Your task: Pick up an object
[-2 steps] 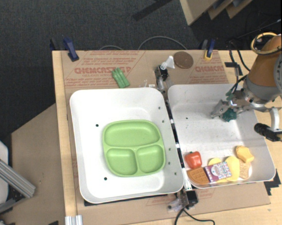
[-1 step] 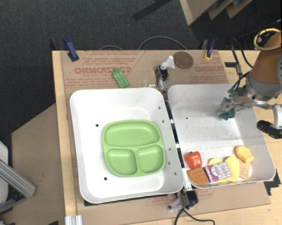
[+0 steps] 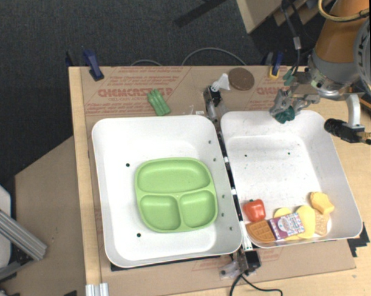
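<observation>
1. The arm comes in from 2 o'clock, and its hand (image 3: 286,112) hangs over the far rim of the right bin (image 3: 277,162), at about 12 o'clock of that bin. A small teal thing (image 3: 285,115) sits at the tips; whether it is gripped, or is part of the hand itself, I cannot tell, and I cannot tell how wide the hand stands.

2. The things to pick lie crowded in the right bin's 5 o'clock corner: a red piece (image 3: 254,209), a brown waffle-like piece (image 3: 261,231), a purple packet (image 3: 288,224) and yellow pieces (image 3: 320,202). They touch or overlap one another, probably because the shallow floor lets loose items slide toward the near wall.

3. The hand is well apart from that heap, so I judge the pick not yet made; it likely waits high at the rim so that the camera can see the bin floor.

4. The left bin (image 3: 114,195) carries a green 3-compartment tray (image 3: 175,194) lying flat at its middle, a plausible drop place.

5. On the desk (image 3: 129,92) beyond the bins, at 11 o'clock, rest a green clip-like piece (image 3: 159,103) and a brown disc (image 3: 241,79), outside the working area.

6. Risk: the crowding may make the hand catch 2 items, or none.
</observation>
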